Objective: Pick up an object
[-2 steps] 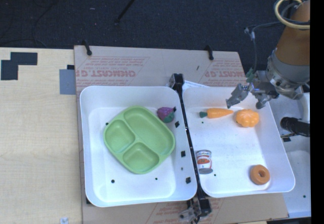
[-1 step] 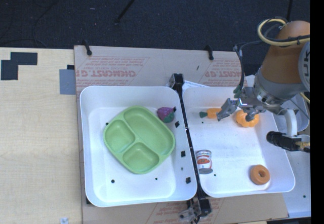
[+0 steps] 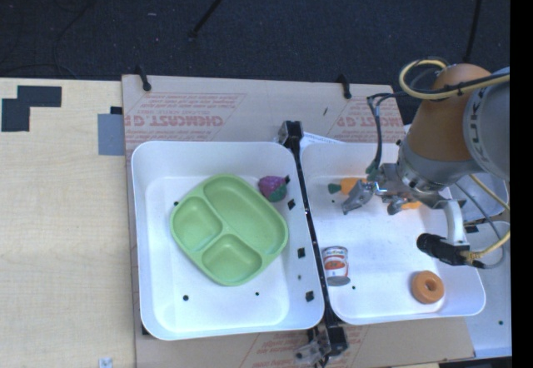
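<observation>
Arm in from the right, wrist over the upper part of the right bin (image 3: 466,308). Gripper (image 3: 360,198) low over the bin floor, beside a small orange-and-green item (image 3: 343,187) — possibly a toy carrot, too small to be sure. Whether the gripper is spread or closed cannot be told from this angle; nothing is plainly seen held.

Other candidates in the right bin: a small can with red label (image 3: 336,265), upright near the divider, and an orange doughnut-shaped ring (image 3: 428,286) toward the near right corner — both well apart from the gripper. Left bin (image 3: 158,291) holds a green three-compartment tray (image 3: 230,229), with a small purple object (image 3: 271,186) just beside its far edge.

Judged step: approach/grasp attempt on the orange-and-green item; no pickup confirmed. Next move calls for centring on the item, closing firmly, then lifting straight up — and checking that it actually comes off the floor.
</observation>
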Action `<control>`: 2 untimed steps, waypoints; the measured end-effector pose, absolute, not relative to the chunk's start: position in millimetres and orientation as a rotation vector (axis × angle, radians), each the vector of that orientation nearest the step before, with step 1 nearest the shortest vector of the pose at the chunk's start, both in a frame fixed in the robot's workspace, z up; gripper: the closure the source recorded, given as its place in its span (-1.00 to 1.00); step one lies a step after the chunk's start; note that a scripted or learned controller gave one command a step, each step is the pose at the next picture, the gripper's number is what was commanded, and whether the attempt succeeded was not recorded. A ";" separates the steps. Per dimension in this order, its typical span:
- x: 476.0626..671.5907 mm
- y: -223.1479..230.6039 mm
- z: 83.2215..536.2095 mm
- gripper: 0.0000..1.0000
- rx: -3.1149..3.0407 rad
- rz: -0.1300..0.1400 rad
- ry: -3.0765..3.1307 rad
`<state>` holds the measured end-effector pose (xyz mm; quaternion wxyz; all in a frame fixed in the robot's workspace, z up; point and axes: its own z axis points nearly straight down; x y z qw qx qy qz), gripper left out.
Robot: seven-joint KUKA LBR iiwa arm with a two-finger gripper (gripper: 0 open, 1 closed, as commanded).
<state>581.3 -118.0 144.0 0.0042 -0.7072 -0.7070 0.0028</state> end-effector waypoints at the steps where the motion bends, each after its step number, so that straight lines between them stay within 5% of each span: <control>1: 580.1 -116.5 90.2 -1.00 -2.218 0.006 -2.215; 2: 580.4 -118.1 103.1 1.00 -2.225 0.005 -2.210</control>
